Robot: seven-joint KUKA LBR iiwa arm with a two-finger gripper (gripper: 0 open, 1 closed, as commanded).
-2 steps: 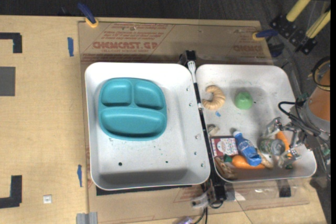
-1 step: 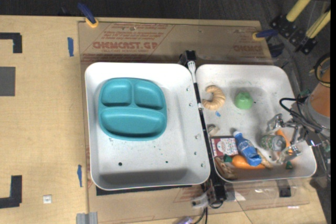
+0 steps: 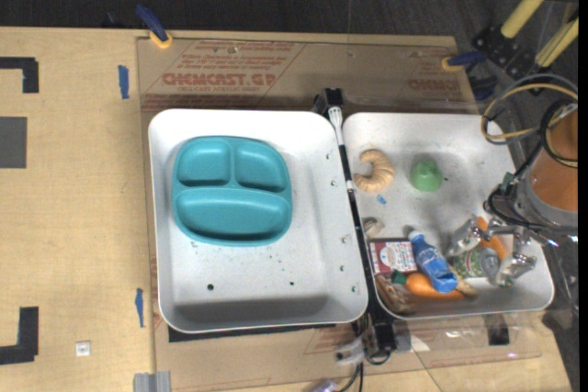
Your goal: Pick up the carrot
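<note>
Camera view is showing the gripper hanging low in the right bin — whether anything sits between its metal tips cannot be told. Nearby, the carrot is lying at the bin's front edge, crowded by a blue bottle overlapping it and a red carton beside it. A croissant and green ball are sitting farther back — the teal divided plate is occupying the left bin.

Cardboard-topped bench bears two white bins
</note>
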